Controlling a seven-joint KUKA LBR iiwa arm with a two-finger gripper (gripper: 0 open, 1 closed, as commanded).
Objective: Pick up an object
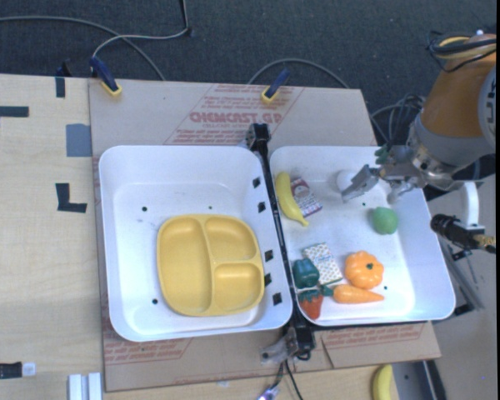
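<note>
My gripper (372, 193) hangs over the upper right part of the right bin (430, 283), its two fingers spread open with nothing between them. Just below it lies a small green ball (385, 221), apart from the fingers. A banana (287, 198) and a small packet (307, 201) lie at the bin's left side. Toward the front of this bin sit an orange pumpkin (363, 268), a carrot (358, 295), a checked packet (321, 259), a teal item (305, 271) and a red item (311, 306).
The left bin (117, 223) holds a yellow divided plate (210, 264). A black divider with clips (268, 223) runs between the bins. Cardboard (225, 115) lies under both bins. Another banana (385, 382) lies outside, at the bottom edge.
</note>
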